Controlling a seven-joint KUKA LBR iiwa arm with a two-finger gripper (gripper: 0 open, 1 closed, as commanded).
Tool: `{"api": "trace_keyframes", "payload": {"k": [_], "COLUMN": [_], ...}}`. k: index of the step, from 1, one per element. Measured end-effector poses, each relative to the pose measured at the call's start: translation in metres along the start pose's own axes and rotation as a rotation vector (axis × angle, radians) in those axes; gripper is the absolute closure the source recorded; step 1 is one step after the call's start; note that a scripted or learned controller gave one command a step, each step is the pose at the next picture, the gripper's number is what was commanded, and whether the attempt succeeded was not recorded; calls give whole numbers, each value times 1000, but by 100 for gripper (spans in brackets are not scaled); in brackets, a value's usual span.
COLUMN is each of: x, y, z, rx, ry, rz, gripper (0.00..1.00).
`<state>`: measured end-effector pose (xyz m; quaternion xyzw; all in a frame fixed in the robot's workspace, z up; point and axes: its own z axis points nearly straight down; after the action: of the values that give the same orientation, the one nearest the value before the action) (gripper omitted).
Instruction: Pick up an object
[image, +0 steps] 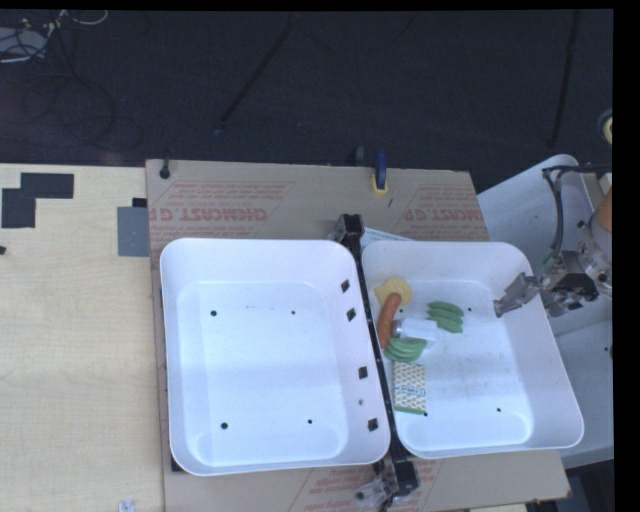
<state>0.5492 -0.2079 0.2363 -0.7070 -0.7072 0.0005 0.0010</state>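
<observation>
Small objects lie by the left wall of the right bin (556, 398): a yellow piece (394, 290), an orange carrot-like stick (388, 316), a ridged green piece (446, 315), a white item (419, 328), a rounder green piece (405, 349) and a flat patterned packet (409, 388). My gripper (514, 297) hangs over the bin's right side near the far corner, well to the right of the pile. It touches none of the objects, and I see nothing held in it.
The left bin (172, 340) sits beside the right one, joined to it by a black divider with clips (362, 330). Both rest on a cardboard sheet (260, 200). A grey stand and cables (560, 200) rise behind the gripper at the right.
</observation>
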Motion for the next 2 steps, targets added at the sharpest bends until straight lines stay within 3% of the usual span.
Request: {"api": "trace_keyframes", "payload": {"k": [1,2], "x": [-1,13], "y": [0,67], "z": [-10,-120], "rx": [0,-16], "ry": [0,-5], "rz": [-1,-5], "gripper": [100,100]}}
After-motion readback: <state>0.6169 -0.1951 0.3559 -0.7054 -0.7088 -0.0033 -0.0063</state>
